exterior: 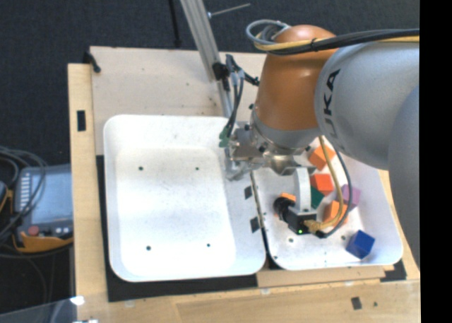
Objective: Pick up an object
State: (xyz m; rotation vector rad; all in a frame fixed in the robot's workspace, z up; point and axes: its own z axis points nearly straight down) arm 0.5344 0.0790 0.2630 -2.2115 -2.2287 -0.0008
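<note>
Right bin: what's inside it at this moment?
In the right bin lie a blue cube, orange pieces and a pink piece. The arm hangs over the bin's upper half, so whatever lies beneath it is hidden.

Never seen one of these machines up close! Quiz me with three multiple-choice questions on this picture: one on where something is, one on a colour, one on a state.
1. Where does the blue block lie?
A. left bin
B. right bin
C. floor

2. What colour is the band above the arm's wrist?
A. orange
B. green
C. black

3. How does the blue block sit?
A. lifted in the air
B. resting on the bin floor
C. stacked on another block

Answers: 1 B, it lies in the right bin's near corner; 2 A, the band is orange; 3 B, it rests alone on white.
</note>
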